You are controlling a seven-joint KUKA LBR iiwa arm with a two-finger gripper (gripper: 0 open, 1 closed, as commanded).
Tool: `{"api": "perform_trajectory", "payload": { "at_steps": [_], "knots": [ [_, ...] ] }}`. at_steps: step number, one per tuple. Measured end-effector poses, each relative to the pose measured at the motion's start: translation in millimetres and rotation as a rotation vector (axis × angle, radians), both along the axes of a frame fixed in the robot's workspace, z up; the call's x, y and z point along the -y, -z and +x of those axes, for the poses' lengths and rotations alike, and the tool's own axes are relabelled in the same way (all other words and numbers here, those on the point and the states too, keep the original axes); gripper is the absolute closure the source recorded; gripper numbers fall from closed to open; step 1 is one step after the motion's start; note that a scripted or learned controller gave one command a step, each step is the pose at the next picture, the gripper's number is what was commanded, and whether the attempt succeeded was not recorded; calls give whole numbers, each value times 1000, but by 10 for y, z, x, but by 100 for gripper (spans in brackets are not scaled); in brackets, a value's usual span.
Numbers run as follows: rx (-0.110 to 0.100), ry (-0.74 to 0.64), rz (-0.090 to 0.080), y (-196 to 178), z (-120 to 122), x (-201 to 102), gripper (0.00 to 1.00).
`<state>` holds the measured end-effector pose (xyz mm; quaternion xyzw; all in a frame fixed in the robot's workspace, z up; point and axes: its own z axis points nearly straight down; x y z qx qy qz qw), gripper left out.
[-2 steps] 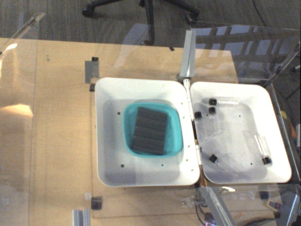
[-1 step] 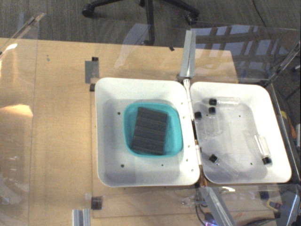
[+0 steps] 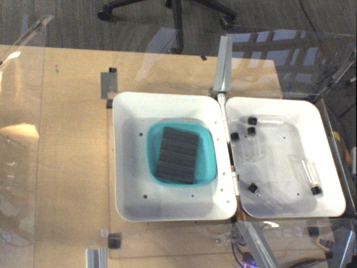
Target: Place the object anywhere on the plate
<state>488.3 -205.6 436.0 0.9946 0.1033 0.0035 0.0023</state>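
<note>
Camera view from above looks down on the wooden bench [image 3: 61,166] with the two white bins side by side. In the left bin [image 3: 120,166] sits the teal plate [image 3: 207,149], roughly in the middle of the bin floor. The object, a dark grey ridged block [image 3: 177,154], lies flat on that plate. It is turned a little off square, and all of it is within the plate's raised rim, with teal showing around every side.

The right bin [image 3: 329,166] holds several clear tubes with black caps. One tube [image 3: 310,173] lies near the right wall with its cap toward the near side. Another tube [image 3: 268,119] lies along the far side. More small black caps [image 3: 252,188] are scattered toward the left wall and the near half; the clear bodies there are hard to make out against the white.

A grey metal post [image 3: 223,66] runs away from the far end of the seam between the bins. Beyond the bench, on the carpet, stands the black base of an office chair [image 3: 175,4].

Whether my pincer is apart or together, I cannot tell.
</note>
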Motion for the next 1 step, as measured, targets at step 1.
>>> {"api": "perform_trajectory", "payload": {
  "at_steps": [1],
  "knots": [
    [0, 0, 0, 0, 0, 1, 0]
  ]
}}
